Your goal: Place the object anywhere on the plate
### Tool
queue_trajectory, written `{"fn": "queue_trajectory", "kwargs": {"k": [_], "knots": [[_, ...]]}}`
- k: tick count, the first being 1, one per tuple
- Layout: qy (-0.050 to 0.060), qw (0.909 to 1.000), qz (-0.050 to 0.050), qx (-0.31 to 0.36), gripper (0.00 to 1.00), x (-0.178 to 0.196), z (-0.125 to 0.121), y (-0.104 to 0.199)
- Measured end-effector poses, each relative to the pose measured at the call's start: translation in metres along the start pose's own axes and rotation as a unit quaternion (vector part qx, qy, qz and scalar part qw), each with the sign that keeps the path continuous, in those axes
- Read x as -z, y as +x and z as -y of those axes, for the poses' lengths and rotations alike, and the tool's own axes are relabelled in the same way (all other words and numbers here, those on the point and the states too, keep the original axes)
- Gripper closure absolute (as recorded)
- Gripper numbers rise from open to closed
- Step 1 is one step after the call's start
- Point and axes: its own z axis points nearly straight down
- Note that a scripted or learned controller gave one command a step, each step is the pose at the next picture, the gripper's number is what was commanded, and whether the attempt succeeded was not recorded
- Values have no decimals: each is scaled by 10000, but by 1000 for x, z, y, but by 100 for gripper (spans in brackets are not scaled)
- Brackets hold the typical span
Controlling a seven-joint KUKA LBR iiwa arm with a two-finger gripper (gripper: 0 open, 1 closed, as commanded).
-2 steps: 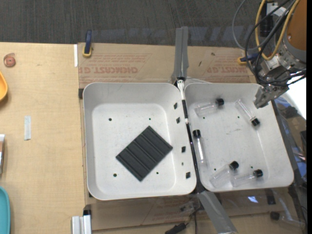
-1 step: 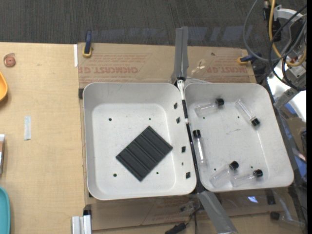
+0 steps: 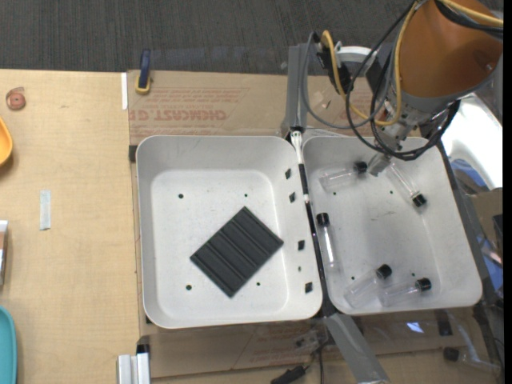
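Note:
A dark ribbed rectangular plate [image 3: 237,250] lies turned at an angle in the middle of the left bin [image 3: 160,162]. Several clear tubes with black caps lie in the right bin [image 3: 456,238]: one near the back [image 3: 340,179], one to its right [image 3: 406,187], one along the left wall [image 3: 326,242], and two at the front [image 3: 366,288] [image 3: 402,292]. My gripper [image 3: 390,152] hangs under the orange band over the back of the right bin, just above the two back tubes. I see nothing held in it.
Black and yellow cables loop around the wrist [image 3: 376,94]. A grey post [image 3: 296,86] stands behind the wall between the bins. Cardboard [image 3: 192,106] lies behind the left bin, and a wooden table [image 3: 64,214] sits to the left.

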Motion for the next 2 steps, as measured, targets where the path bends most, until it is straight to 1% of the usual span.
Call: {"fn": "queue_trajectory", "kwargs": {"k": [1, 2], "knots": [[-13, 9933, 0, 1157, 100, 37, -27, -61], [-5, 9775, -4, 2111, 100, 64, -57, -81]]}}
